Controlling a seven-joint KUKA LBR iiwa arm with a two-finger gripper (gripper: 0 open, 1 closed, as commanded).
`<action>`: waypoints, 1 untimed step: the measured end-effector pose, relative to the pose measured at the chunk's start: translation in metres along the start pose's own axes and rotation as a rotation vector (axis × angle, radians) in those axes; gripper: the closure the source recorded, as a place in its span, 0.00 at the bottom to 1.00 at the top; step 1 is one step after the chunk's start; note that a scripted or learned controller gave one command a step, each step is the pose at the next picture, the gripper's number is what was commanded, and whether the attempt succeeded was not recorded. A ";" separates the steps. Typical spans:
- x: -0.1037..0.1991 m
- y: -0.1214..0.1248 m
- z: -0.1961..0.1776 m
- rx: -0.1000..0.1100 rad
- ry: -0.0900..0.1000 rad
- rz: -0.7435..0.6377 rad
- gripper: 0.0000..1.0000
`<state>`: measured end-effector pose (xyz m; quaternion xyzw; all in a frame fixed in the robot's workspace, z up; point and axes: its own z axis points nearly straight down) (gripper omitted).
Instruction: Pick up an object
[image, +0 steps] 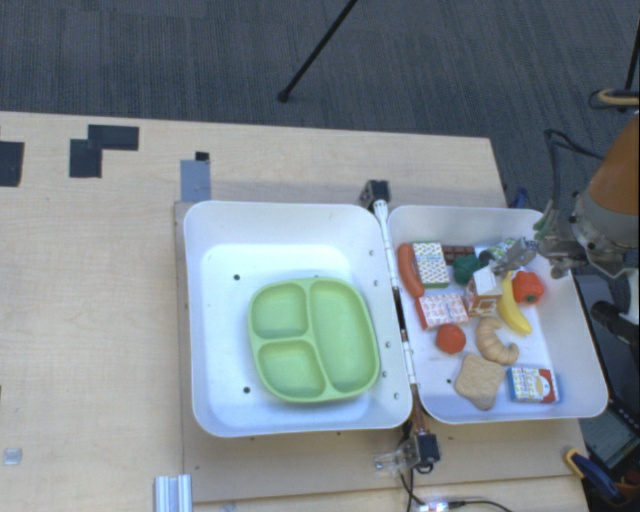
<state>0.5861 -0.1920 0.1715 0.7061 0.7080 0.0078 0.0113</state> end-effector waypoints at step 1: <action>0.002 -0.007 0.012 0.024 0.004 -0.001 0.00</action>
